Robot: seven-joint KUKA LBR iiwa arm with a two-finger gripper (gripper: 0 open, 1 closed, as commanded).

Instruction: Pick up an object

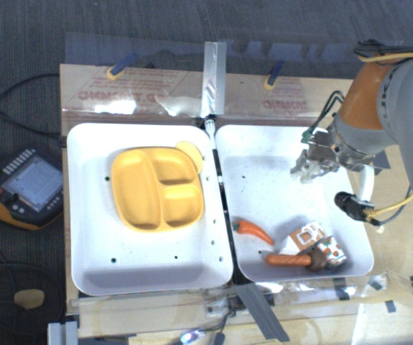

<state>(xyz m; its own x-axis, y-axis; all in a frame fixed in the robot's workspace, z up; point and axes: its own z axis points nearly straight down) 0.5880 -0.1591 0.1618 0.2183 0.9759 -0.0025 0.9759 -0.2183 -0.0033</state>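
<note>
Small orange plastic carrot (253, 230): low in right-hand shallow white bin (263, 157), apart from toy cluster (314, 249) farther right. Two-finger gripper (308, 165): poised well above carrot, nothing held; finger spread impossible to tell. Risk: curved, slim body rolling aside; descent off-centre closing on air or the bin floor.

Yellow divided tray (156, 188) in white left bin (91, 257); orange carrot (253, 229) & red-brown sausage (289, 260) in white right bin (263, 157).

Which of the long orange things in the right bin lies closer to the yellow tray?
The carrot, the one with the green tip; the sausage lies farther right, by the bin's front edge.
</note>
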